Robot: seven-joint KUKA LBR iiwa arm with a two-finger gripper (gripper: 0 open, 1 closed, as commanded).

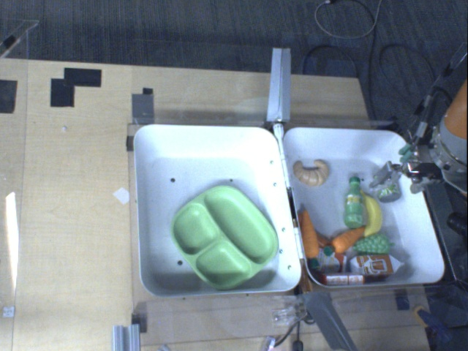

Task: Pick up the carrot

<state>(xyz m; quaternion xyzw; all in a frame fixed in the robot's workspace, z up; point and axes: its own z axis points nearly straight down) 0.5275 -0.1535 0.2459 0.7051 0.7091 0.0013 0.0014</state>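
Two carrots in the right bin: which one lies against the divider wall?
The left carrot, lying lengthwise along the divider; the other carrot lies slantwise mid-bin, below the banana.

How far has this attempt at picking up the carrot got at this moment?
Nothing looks done yet: the long orange carrot lies in the right white bin along its left wall, beside a green bottle and a yellow banana. In hand: the gripper sits over the bin's upper right area, apart from the carrot. Left: moving across to the carrot, grasping and lifting it.
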